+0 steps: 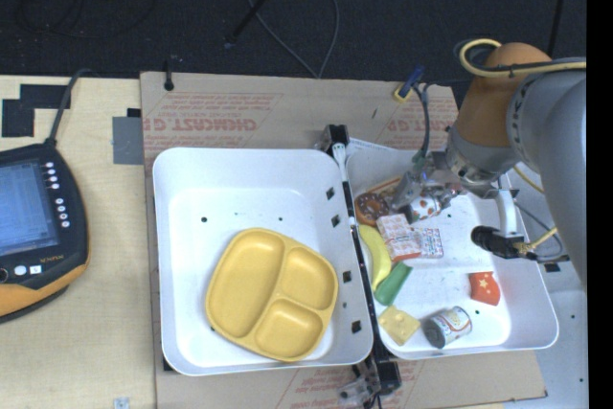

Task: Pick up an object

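The worktop (96, 340) carries a cardboard sheet (249, 115) and, on it, two white bins side by side. The left bin (192, 196) holds one yellow divided plate (271, 293), lying flat toward that bin's front. The right bin (532, 321) holds the clutter from which something is to be picked.

The arm (522, 110) comes in over the right bin's back right corner, and its end effector (421, 196) is down among the things at the bin's back left, near the divider. How wide it stands and whether anything is in it cannot be told; the parts there blur into the clutter. Nothing is seen lifted clear of the bin, so I judge the pick as not yet done: the grasp and the lift are both left.

Just beside the end effector lie a white printed packet (410, 238) and a brown patterned item (375, 202), the likeliest targets. A banana (374, 249) runs along the divider, with a green piece (394, 284) touching its front end. Toward the front edge are a yellow block (399, 327) and a small tin can (447, 326) on its side; a red block (485, 288) sits apart near the right wall.

The crowding at the back left stands in the way: packet, brown item and banana touch or overlap, so a closing grip could catch two things or slide off. A handheld control pendant (34, 220) rests at the worktop's left edge, well clear.
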You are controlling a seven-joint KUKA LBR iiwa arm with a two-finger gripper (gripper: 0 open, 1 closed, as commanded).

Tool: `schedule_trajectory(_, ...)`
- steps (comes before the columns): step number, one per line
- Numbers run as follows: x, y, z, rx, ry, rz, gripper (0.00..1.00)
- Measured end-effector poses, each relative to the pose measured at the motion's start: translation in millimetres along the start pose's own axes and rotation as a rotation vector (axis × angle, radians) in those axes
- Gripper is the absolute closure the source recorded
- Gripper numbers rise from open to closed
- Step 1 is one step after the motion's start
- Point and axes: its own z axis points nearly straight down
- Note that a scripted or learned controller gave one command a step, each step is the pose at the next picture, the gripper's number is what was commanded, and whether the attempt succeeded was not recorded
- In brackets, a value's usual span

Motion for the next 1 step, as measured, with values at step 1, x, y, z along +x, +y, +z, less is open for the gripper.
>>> schedule_trajectory(1,68.9,-36.4,-93.3,-0.009,0.005,-0.009,1.0)
